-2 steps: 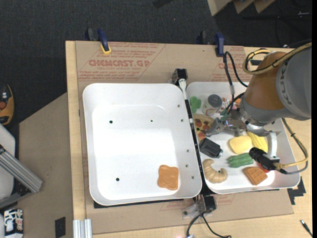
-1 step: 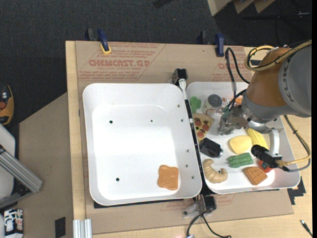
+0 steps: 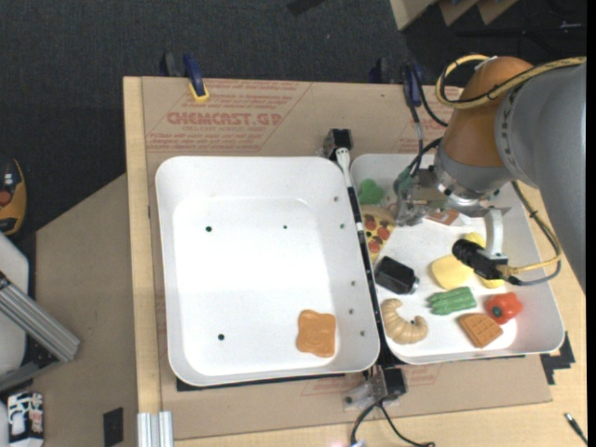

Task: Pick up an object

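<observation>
Claw (image 3: 410, 205) low in right bin (image 3: 531, 343), grip state unclear, seven toy foods there, one orange piece (image 3: 317, 332) left.

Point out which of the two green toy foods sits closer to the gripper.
The round green piece at the right bin's upper left corner, just left of the gripper. The long green vegetable lies lower, beside the red tomato.

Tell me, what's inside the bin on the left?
Inside the left bin lies one orange toy, near its front right corner, plus a few small dark dots on the floor. Nothing covers any part of it.
</observation>
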`<state>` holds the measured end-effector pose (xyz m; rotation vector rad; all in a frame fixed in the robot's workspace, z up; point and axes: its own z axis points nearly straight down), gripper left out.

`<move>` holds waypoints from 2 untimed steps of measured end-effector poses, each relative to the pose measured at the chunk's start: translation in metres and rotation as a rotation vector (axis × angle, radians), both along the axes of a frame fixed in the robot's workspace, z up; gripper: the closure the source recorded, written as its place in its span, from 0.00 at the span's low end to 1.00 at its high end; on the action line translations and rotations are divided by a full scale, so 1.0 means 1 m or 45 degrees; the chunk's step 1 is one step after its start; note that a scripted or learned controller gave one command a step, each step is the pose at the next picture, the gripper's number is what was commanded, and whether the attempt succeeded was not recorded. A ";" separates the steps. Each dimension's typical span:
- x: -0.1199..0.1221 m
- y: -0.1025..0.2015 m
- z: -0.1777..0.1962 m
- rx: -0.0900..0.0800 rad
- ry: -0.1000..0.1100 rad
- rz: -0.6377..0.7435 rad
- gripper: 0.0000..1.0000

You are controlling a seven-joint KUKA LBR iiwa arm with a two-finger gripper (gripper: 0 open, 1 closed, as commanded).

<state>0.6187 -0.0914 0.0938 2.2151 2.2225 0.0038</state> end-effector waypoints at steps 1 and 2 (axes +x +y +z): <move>-0.002 -0.006 0.001 -0.012 0.000 -0.006 0.00; -0.086 -0.053 -0.009 0.000 0.013 -0.014 0.00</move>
